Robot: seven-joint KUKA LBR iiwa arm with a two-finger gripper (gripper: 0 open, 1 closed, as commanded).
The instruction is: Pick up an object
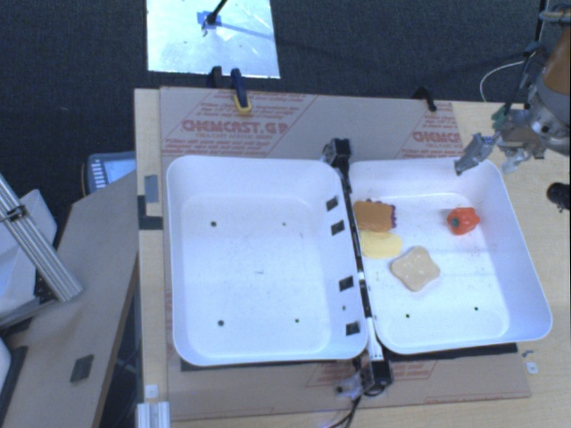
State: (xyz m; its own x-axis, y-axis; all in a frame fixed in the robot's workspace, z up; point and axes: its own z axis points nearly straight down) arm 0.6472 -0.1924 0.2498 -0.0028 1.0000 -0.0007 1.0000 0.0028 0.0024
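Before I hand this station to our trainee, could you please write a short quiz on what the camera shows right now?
1. True or false: the claw is holding the red pepper.
2. Which bin holds all the objects? A) left bin B) right bin
3. Fill in: the beige toast slice lies just below and to the right of the ____ piece in the picture.

Key:
1. False; the claw is at the far right corner of the right bin, apart from the pepper.
2. B
3. yellow
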